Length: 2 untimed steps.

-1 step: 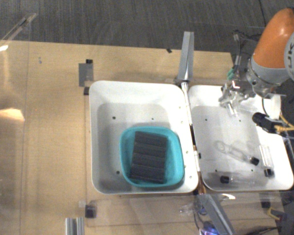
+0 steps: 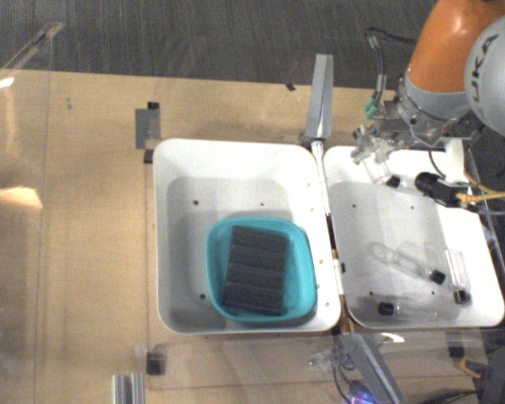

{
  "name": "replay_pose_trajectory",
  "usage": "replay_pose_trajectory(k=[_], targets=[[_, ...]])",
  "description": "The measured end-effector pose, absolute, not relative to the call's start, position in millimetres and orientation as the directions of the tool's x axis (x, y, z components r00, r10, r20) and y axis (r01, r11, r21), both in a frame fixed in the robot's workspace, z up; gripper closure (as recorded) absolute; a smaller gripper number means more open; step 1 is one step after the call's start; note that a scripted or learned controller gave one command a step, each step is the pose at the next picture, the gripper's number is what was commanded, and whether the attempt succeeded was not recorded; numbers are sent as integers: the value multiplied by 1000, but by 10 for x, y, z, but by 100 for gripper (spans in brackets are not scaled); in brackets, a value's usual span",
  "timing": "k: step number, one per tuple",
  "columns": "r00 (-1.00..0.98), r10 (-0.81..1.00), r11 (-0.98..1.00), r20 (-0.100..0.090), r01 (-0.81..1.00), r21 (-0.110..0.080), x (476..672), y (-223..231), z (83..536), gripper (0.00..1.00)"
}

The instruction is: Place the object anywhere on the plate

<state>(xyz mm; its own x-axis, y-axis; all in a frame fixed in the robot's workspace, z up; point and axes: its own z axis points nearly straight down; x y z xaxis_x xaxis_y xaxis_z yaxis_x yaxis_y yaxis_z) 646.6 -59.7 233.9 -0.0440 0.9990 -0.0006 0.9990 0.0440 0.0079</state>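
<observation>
Two white bins sit side by side on the table [image 2: 76,251], and they come first by size. The left bin [image 2: 175,225] carries the teal plate [image 2: 301,263], and a dark ribbed block [image 2: 255,269] lies flat on that plate, well inside its rim — a charcoal slab with raised bands across its width, slightly skewed. The right bin [image 2: 480,310] bears only small clear and black bits (too small to name).

If the block is the task's object, placing looks done, and I judge this to be the step after release: the arm [image 2: 463,49] hangs over the far edge of the right bin, well apart from the plate. Its pincer [image 2: 372,148] points down near that bin's back-left corner with nothing seen between the fingers, though whether they stand wide or narrow I cannot tell. A next move would ask for little — just keeping clear of the plate so the block stays put.
</observation>
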Motion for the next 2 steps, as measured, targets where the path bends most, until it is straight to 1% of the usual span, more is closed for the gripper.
replay_pose_trajectory(k=[1, 2], targets=[[-6, 1000, 6, 1, 1000, 3, 5917, 404, 1960, 100], [-133, 991, 133, 1, 991, 3, 5424, 1003, 1957, 100]])
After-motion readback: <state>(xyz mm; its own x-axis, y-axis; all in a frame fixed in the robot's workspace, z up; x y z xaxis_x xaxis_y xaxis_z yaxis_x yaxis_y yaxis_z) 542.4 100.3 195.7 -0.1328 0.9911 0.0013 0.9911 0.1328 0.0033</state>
